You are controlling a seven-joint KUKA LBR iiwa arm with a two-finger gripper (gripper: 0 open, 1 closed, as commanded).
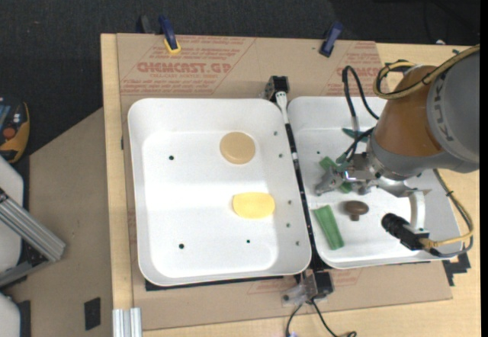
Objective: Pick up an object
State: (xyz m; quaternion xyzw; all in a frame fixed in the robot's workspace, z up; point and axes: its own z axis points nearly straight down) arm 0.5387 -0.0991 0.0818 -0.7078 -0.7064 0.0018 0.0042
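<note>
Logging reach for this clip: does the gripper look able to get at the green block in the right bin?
Probably yes. The green block lies uncovered just below the gripper, apart from the brown piece beside it.

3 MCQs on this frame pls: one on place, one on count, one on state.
1. Where does the yellow piece lie?
A. left bin
B. right bin
C. on the cardboard

2. How many things lie in the left bin?
A. one
B. two
C. four

3. How does the green block stand?
A. upright on end
B. lying flat on the bin floor
C. hanging over the bin's rim

Key:
1 A, it sits low in the left bin, below the tan disc.
2 B, the tan disc and the yellow piece are all that lie there.
3 B, it lies flat in the right bin, left of the brown piece and below the claw.
</note>
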